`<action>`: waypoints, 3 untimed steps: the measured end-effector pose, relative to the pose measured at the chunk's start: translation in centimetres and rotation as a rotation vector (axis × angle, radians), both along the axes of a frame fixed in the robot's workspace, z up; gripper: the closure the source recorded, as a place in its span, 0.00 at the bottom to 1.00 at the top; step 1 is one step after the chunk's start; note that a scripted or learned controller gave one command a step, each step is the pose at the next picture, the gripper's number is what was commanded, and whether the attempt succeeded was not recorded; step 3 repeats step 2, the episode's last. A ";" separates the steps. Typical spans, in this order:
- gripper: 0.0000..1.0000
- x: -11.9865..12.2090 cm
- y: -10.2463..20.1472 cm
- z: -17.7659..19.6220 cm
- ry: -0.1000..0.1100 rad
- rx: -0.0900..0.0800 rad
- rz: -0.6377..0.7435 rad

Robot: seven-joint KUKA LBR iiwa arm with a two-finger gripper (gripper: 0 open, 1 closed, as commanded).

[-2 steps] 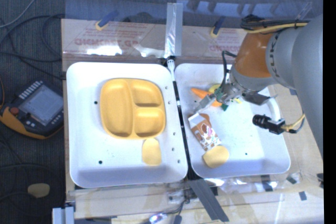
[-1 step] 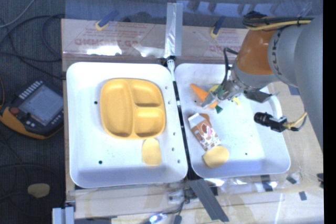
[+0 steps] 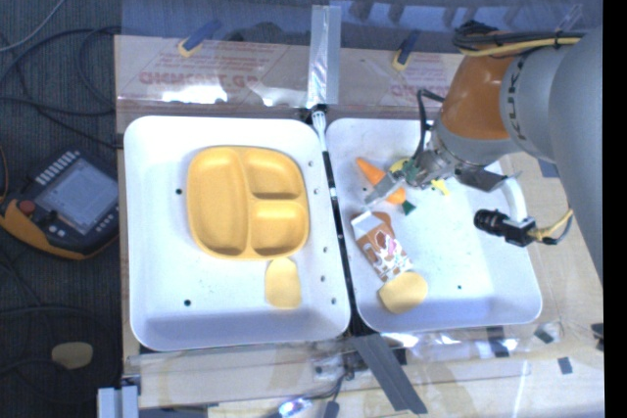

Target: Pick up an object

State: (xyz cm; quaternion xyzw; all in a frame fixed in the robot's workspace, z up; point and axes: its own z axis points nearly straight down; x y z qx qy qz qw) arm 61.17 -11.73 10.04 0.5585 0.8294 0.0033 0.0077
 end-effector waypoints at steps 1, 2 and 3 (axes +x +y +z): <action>1.00 0.0 0.0 0.9 0.000 0.001 0.000; 1.00 5.5 8.4 8.1 0.026 0.005 -0.060; 1.00 5.5 8.4 8.1 0.026 0.005 -0.060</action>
